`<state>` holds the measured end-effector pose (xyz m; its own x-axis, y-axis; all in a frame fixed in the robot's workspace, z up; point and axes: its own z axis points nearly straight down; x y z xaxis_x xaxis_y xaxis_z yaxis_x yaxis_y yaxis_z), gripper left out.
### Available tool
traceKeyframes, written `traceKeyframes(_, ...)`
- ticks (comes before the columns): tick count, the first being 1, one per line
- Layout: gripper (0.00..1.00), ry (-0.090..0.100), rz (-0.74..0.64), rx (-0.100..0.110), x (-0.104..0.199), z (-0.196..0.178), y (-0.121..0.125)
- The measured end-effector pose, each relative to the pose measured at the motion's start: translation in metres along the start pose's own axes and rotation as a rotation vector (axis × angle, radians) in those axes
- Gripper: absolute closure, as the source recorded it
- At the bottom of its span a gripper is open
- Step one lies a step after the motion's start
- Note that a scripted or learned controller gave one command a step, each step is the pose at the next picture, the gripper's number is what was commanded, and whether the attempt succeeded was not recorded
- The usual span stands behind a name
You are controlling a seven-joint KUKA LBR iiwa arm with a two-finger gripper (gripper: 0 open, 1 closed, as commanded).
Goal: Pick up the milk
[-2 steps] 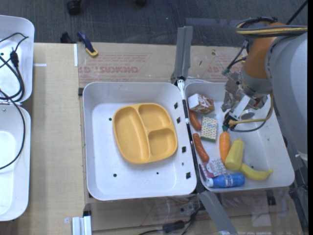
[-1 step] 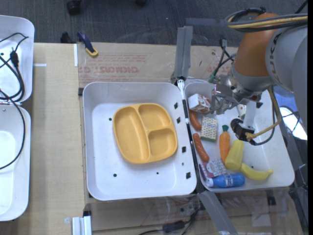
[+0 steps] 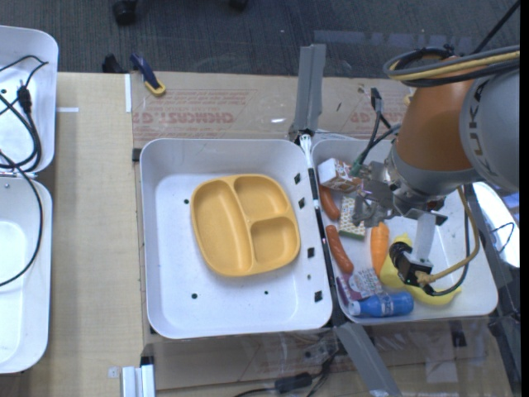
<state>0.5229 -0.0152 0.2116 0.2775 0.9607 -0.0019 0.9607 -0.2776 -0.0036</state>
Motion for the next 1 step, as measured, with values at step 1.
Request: traceKeyframes(1,1.00,0.000,-0.093,0.000,0.0084,-0.0214,-0.0345)
